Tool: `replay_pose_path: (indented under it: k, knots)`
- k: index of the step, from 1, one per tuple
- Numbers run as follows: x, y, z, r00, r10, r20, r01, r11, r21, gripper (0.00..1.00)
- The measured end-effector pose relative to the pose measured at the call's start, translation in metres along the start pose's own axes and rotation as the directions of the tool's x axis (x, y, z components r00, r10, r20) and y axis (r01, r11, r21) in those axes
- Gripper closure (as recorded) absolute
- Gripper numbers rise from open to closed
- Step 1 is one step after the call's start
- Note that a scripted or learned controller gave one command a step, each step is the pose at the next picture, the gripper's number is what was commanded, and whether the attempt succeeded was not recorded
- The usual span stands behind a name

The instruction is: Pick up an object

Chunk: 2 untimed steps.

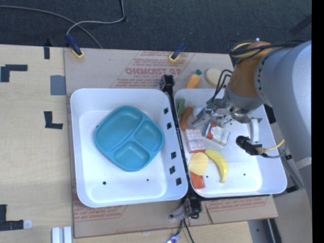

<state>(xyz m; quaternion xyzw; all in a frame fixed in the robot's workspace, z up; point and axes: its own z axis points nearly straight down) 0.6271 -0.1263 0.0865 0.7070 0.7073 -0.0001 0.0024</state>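
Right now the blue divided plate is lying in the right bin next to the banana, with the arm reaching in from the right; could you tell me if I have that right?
Not quite. The blue divided plate lies in the left bin, apart from the banana, which is in the right bin. The camera view shows this. The arm does reach in from the right.

A blue divided plate (129, 138), a yellow banana (218, 163), and perhaps an orange carrot (186, 116) lie in white bins (88, 186).
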Motion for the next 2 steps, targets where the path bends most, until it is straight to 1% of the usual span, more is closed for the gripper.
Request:
replay_pose_path:
  k: [1, 2]
  knots:
    - [0.013, 0.037, 0.002, 1.0, -0.001, 0.006, 0.001, 1.0, 0.026, 0.0]
    - [0.016, 0.04, -0.01, 1.0, 0.001, 0.004, -0.001, 1.0, 0.012, 1.0]
